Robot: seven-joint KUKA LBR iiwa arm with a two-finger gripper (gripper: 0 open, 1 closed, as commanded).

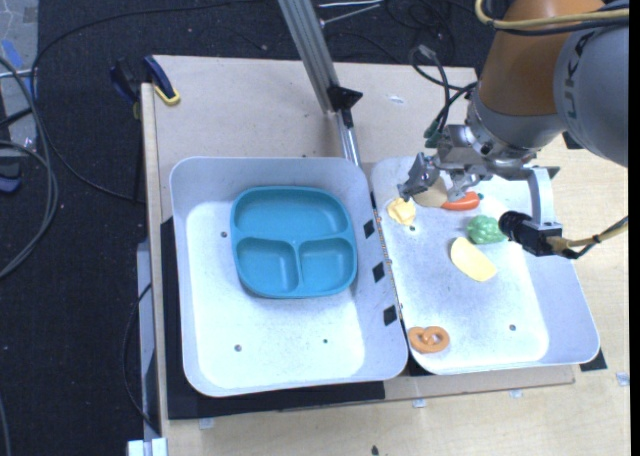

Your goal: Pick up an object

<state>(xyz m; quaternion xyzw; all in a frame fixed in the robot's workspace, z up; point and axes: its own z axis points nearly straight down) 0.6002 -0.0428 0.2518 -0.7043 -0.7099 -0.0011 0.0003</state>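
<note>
Small yellow piece lies flat just below-left of the tool. Orange carrot-like piece just right of it. Green lump and pale yellow wedge lower right. Orange pretzel well below.

Pale wooden bench amid dark floor strewn with cables.

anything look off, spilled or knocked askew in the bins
Nothing stands out. The blue tray lies flat in the left bin; the pretzel, yellow piece, green piece and carrot lie loose inside the right bin.
</note>
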